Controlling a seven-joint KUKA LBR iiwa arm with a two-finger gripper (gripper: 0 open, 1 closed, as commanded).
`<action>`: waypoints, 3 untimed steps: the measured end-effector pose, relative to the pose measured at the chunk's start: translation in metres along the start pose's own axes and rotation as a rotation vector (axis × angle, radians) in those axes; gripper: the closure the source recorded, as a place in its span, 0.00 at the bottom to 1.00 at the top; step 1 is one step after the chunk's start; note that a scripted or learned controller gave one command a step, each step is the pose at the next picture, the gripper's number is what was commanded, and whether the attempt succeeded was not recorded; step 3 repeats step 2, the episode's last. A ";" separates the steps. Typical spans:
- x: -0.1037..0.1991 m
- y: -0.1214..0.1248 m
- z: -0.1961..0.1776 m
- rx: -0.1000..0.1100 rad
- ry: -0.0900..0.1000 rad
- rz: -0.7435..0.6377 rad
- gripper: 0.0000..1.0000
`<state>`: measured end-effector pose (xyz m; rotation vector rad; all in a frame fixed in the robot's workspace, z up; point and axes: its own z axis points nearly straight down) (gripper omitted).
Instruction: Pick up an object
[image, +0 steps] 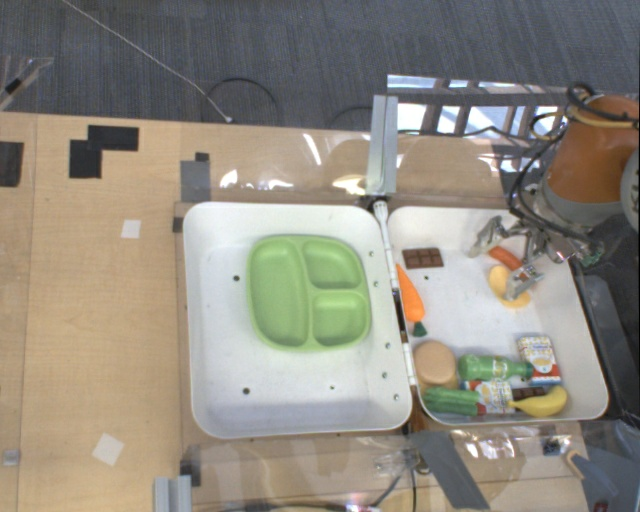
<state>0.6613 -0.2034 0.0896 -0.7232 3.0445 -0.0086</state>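
My gripper (506, 262) hangs over the upper right part of the right bin (590, 330), open, with its fingers spread apart. A small orange-red piece (505, 257) and a yellow lemon-like fruit (501, 281) lie in the bin right under the fingers. I cannot tell whether the fingers touch either one. Elsewhere in this bin lie a brown chocolate bar (422, 258), a carrot (410, 293), a burger bun (435, 362), a green bottle (490, 368), a juice box (537, 357), a banana (541, 402) and a cucumber (450, 401).
The left bin (215, 330) holds a green divided plate (308, 292). A ridge (392, 300) separates the two bins. A metal frame (382, 145) stands behind them, and the arm's orange band (592, 150) rises at the far right.
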 end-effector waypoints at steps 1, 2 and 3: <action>0.008 0.004 0.001 -0.001 0.000 -0.006 0.00; 0.002 0.001 -0.001 0.001 0.000 -0.098 0.00; 0.002 0.001 -0.001 0.001 0.000 -0.098 0.00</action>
